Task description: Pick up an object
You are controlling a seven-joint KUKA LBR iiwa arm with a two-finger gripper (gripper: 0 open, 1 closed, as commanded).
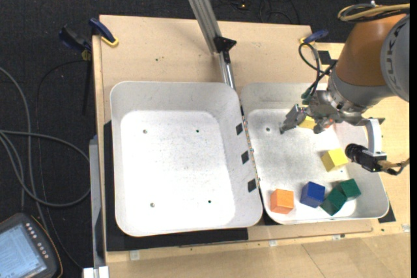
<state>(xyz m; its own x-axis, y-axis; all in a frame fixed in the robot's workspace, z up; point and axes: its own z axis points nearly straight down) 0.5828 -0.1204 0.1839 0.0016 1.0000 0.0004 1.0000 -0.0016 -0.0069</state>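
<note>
Hand [301, 119] over right bin [273, 140], grip state unreadable, yellowish piece [306, 122] just under it | yellow cube [335, 159] near, below-right | advice: descend straight, centre on one block, avoid crowded green blocks [341, 195].

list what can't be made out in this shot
- Gripper in the camera view: small and dark against the right bin, so open or shut is unclear.
- Yellow patch beside it: too small to tell if it is held.
- Two green blocks: they overlap, so their shapes blur together.
- Arm: cut off by the right edge.
</note>
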